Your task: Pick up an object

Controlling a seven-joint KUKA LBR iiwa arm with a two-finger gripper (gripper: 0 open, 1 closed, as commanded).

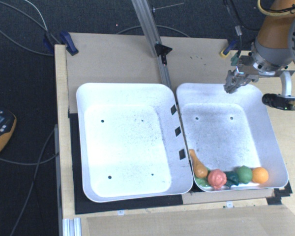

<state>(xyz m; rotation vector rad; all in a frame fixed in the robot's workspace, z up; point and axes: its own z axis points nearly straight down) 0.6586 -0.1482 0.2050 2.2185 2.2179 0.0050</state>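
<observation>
- The gripper (232, 86) hangs over the far rim of the right bin (270, 132), toward one o'clock on the bench (118, 58); whether it is spread or closed, I cannot tell.
- Nothing can be seen between its tips.
- The toys lie in a row along the right bin's near wall, around five o'clock: an orange carrot-like piece (197, 165), a pink ball (217, 178), a green round piece (244, 173) and an orange ball (260, 175).
- The toys sit well apart from the gripper.
- The left bin (88, 141) sits just beside the right one.
</observation>
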